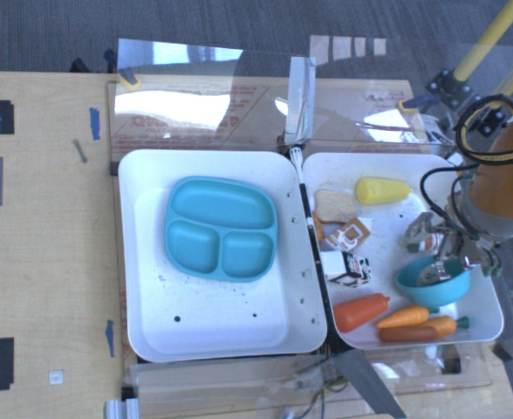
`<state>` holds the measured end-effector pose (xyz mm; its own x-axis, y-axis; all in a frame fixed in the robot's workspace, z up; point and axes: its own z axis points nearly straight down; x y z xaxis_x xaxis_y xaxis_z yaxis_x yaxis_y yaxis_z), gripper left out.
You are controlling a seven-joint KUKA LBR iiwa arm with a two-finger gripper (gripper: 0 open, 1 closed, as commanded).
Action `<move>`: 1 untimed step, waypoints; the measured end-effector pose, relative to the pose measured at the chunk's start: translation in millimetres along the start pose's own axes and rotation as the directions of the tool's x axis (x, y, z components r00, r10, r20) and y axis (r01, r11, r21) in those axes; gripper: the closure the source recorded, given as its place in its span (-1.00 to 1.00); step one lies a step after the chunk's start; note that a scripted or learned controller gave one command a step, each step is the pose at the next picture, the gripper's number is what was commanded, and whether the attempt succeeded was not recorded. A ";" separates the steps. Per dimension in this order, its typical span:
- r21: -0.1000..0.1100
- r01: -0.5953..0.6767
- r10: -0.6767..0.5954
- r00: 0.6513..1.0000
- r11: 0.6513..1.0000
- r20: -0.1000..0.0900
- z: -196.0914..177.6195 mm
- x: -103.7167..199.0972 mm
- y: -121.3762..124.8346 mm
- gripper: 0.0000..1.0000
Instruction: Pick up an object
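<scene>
Camera view: two white bins (143,260), one blue tray (222,228), two carrots (418,321), tool (437,253) grip unclear.

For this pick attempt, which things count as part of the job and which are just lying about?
In play:
- tool, over the right bin
- blue bowl, right beneath it

Lying about:
- yellow piece
- tan piece
- red pepper
- carrot
- blue divided plate in the left bin
</scene>
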<state>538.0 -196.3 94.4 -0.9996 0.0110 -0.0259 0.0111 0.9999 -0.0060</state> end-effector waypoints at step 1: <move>-0.003 0.005 -0.005 1.000 1.000 -0.013 4.9 -14.7 1.7 -1.00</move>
<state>552.9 -194.7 89.8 -0.9999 0.0057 -0.0126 0.0058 1.0000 -0.0033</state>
